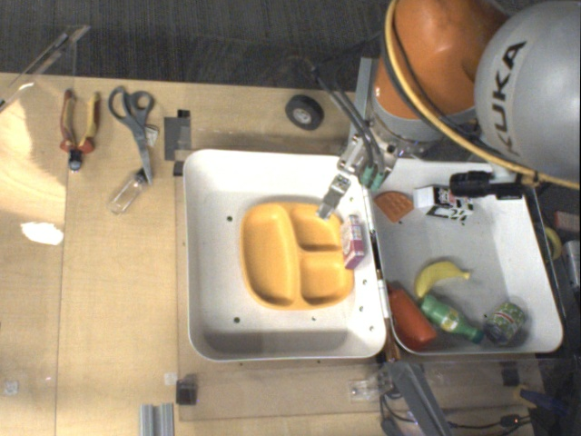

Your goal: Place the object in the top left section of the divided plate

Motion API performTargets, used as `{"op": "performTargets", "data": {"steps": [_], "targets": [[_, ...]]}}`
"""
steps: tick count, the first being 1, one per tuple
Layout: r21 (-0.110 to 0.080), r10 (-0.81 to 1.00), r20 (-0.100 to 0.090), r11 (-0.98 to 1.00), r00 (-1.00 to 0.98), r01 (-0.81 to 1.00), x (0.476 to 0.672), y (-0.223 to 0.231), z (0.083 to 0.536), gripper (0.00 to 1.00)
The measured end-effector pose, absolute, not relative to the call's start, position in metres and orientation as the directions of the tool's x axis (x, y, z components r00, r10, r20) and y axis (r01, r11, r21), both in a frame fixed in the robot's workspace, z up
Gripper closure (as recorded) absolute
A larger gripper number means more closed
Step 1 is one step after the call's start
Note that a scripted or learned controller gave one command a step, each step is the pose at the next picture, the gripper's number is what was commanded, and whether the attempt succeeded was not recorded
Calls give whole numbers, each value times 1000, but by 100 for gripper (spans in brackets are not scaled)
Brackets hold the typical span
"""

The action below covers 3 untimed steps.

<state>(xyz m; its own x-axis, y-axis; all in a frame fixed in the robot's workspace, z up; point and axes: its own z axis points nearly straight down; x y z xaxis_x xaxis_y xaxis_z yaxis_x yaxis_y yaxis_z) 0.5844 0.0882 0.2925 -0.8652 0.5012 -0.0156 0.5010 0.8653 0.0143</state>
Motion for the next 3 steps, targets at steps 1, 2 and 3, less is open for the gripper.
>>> {"op": "performTargets", "data": {"steps": [1,2,3], "targets": [[21,499,-23,867,-866,498,587,89,305,100],[3,168,-10,986,-986,168,587,61,301,100],[4,168,-10,986,-986,168,586,61,301,0]]}}
